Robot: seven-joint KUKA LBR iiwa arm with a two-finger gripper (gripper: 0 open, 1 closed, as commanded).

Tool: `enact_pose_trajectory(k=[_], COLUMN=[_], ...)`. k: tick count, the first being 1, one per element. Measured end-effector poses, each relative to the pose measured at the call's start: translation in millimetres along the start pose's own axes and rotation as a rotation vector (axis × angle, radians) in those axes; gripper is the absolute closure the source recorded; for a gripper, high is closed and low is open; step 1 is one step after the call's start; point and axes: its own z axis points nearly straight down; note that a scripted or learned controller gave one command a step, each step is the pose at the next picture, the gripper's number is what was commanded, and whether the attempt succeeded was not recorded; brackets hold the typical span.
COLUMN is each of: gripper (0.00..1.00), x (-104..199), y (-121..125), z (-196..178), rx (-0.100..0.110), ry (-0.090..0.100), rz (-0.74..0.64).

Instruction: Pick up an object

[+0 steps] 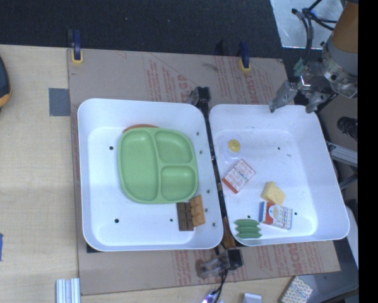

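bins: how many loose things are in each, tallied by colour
Green: 2, the green divided plastic plate in the left white bin and the green pea pod toy in the right white bin
Yellow: 2, small yellow round piece, yellow wedge
Brown: 1, brown block bar
Red and white: 2, striped packet, printed carton
Total: 7

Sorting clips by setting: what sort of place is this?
Likely a robot lab bench: two white bins on clamped cardboard, toy food like the green plate, and the gripper above.
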Motion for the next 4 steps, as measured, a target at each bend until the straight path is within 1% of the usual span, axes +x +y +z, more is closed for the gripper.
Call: enact_pose_trajectory(k=[1,2,3,4], gripper=[0.00,0.00,0.00,0.00], x=[29,41,30,5], y=[-63,-77,-9,-120], z=[109,167,181,181], rx=[0.015,0.007,-0.006,0.006], ry=[0.004,0.002,-0.001,0.002], rz=[0.001,0.002,-0.002,0.006])
